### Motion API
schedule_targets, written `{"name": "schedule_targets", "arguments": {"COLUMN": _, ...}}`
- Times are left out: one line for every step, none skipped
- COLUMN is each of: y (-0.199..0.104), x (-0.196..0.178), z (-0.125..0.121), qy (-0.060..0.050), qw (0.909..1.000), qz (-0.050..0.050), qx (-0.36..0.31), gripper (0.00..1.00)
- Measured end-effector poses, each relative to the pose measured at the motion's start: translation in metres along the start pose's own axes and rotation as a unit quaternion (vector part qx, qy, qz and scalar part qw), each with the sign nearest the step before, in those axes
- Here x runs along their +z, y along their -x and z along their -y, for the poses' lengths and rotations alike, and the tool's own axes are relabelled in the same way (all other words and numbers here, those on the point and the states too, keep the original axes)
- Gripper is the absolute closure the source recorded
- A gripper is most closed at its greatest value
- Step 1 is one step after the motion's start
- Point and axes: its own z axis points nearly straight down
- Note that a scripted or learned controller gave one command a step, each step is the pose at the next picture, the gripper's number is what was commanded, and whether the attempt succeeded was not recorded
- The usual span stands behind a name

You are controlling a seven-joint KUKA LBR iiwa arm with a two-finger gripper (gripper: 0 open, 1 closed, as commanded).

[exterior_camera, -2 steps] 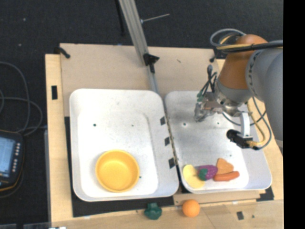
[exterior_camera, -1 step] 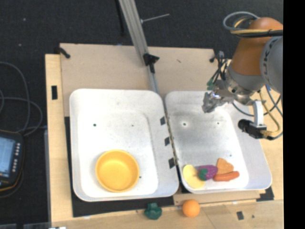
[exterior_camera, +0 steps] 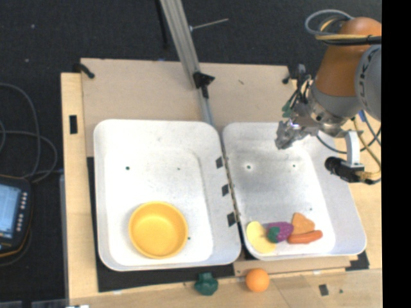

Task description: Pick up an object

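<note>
In the right bin [exterior_camera: 270,172], several small toys lie bunched at the near edge: a pale yellow piece [exterior_camera: 257,235], a purple and green piece [exterior_camera: 279,231], an orange wedge [exterior_camera: 302,222] and an orange carrot-like piece [exterior_camera: 305,238]. A yellow bowl [exterior_camera: 158,229] rests in the near part of the left bin [exterior_camera: 154,153]. My gripper [exterior_camera: 285,136] hangs over the far right part of the right bin, well away from the toys, with nothing seen between its fingers.
An orange ball [exterior_camera: 257,280] and a dark green object [exterior_camera: 206,284] lie on the bench in front of the bins. A slanted metal rail [exterior_camera: 186,43] runs down to the gap between the bins. A tablet-like device [exterior_camera: 11,213] and cables sit at the left.
</note>
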Motion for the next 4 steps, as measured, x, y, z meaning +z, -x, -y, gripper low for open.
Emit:
{"name": "schedule_targets", "arguments": {"y": -0.054, "x": 0.002, "z": 0.012, "qy": 0.0, "qw": 1.0, "qz": 0.0, "qx": 0.0, "gripper": 1.0}}
{"name": "schedule_targets", "arguments": {"y": -0.1, "x": 0.004, "z": 0.026, "qy": -0.001, "qw": 1.0, "qz": -0.001, "qx": -0.002, "gripper": 1.0}}
{"name": "schedule_targets", "arguments": {"y": -0.147, "x": 0.003, "z": 0.04, "qy": -0.001, "qw": 1.0, "qz": -0.001, "qx": -0.003, "gripper": 1.0}}
{"name": "schedule_targets", "arguments": {"y": -0.195, "x": -0.005, "z": 0.053, "qy": -0.001, "qw": 1.0, "qz": -0.002, "qx": -0.003, "gripper": 1.0}}
